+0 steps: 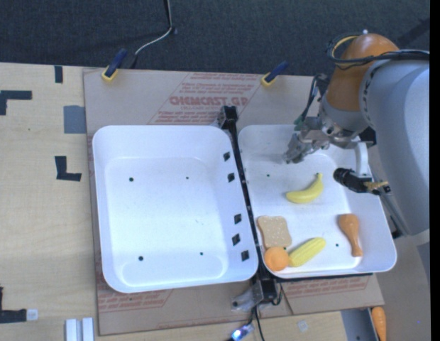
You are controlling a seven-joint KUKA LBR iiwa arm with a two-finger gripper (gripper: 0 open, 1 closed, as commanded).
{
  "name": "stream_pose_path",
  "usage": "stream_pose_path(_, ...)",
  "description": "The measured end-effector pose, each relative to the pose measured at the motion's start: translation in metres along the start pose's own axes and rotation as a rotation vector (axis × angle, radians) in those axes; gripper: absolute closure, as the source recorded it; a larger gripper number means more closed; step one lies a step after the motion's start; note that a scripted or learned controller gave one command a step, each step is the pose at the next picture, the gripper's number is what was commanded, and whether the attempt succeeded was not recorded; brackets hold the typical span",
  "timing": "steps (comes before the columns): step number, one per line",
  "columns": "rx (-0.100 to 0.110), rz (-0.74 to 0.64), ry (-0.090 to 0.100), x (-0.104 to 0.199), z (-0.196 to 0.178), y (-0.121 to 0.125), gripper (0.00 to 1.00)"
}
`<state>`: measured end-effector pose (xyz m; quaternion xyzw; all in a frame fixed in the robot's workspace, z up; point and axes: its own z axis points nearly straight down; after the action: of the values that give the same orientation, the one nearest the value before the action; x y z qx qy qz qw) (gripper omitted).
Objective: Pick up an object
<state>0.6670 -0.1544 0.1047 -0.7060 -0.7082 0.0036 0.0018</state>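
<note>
Cardboard [199,101] under bins reads "CHEMCAST GP"; tool [297,152] above banana [306,191], grip state indiscernible.

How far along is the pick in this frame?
Nothing looks picked yet. The banana, bread slice, orange, corn cob and drumstick all lie in the right bin. The tool is low over the bin's far end, beyond the banana. Closing on an object and lifting it remain.

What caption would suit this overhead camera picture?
Robot gripper above the right bin, near a banana.
</note>
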Motion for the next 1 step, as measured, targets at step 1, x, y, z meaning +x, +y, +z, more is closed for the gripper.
stream_pose_path(1,0.003,-0.001,-0.001,0.0,-0.0082,-0.0004,1.0)
